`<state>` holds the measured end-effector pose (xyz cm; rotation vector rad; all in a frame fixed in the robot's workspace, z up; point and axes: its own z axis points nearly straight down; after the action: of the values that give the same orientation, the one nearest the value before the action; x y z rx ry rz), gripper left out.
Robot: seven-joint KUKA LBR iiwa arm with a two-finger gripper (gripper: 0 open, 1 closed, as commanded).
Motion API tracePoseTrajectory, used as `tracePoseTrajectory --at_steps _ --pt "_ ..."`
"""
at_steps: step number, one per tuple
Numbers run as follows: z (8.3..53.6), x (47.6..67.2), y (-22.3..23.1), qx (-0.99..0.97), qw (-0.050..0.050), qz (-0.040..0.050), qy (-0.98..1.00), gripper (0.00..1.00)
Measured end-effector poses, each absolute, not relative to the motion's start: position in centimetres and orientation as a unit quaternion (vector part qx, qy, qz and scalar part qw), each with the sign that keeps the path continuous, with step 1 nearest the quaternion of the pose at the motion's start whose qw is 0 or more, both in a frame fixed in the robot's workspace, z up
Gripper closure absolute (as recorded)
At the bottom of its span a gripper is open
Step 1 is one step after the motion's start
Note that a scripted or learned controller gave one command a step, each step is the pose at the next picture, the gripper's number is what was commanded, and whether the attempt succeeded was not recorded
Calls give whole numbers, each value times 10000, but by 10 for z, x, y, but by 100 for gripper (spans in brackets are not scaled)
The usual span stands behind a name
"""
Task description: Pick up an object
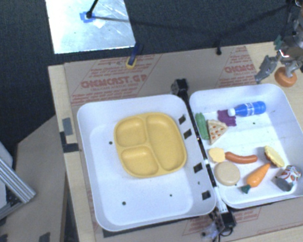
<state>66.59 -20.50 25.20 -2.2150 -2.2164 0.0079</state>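
Orange round toy [287, 77] is seen directly under the gripper [280, 66], above the bench just past the far right corner of the right bin [298, 124]; whether the jaws are closed on it or spread apart cannot be told. In that bin, a blue bottle [249, 109] is laid nearest, with purple grapes [226, 116], a pizza slice [216, 130] and a green vegetable [201, 126] beside it. Further forward, a sausage [240, 158], a carrot [258, 175] and a round bun [227, 173] are placed. A yellow divided plate [149, 144] is set in the left bin [104, 203].
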Motion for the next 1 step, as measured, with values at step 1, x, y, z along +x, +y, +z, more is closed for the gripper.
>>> tracePoseTrajectory --at_steps 1 --pt "260 668 -204 -7060 -10 -5 -7082 0"
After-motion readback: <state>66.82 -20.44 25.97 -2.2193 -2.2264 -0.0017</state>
